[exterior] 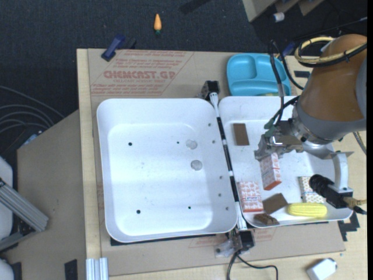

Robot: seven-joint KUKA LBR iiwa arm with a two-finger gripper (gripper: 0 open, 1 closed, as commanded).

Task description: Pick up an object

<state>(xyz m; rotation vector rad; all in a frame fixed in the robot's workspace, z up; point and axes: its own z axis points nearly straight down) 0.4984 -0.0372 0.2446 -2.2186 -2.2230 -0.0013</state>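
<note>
Arm: grey KUKA arm with orange band (pixel 332 74) reaches from the right over the right white bin (pixel 250 107).
Gripper (pixel 269 150): finger spacing indiscernible (cannot tell).
Object: red-and-white rectangular carton (pixel 270 174), tilted, just below gripper, in the right bin.

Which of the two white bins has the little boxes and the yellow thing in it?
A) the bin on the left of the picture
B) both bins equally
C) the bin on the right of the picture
C: the yellow object, the red-and-white boxes and the brown blocks all lie in the right bin, under the arm's gripper.
</note>
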